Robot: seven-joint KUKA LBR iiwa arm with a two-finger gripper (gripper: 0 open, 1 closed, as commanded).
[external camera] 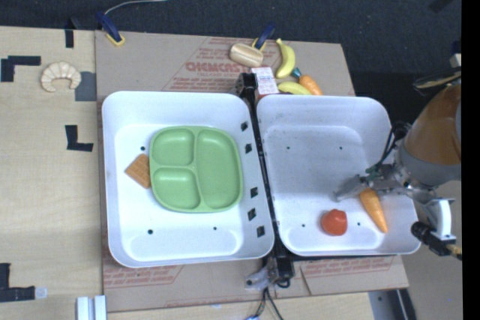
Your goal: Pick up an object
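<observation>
A: Looking down from the fixed camera, where is the arm?

B: At the right side of the right bin [375,112]. The grey arm with its orange band [435,133] leans in over the bin's right wall, and the gripper [371,183] sits low inside the bin.

A: Is it holding anything?

B: A carrot [373,209] lies just below the gripper, its thick end touching or nearly touching the fingertips, its point aimed at the near rim. Whether the fingers are apart or together I cannot tell; the metal is a blur there, so it may be only resting beside the carrot.

A: What else is in that bin?

B: A red tomato [334,222], left of the carrot, near the front wall.

A: And the left bin [120,161]?

B: A green divided plate [196,168] in the middle, with an orange-brown wedge [139,171] tucked against its left edge.

A: Beyond the bins?

B: Bananas [285,60], a bread roll [245,53] and a small carton [264,79] on the cardboard behind, and a croissant [60,76] far left.
</observation>
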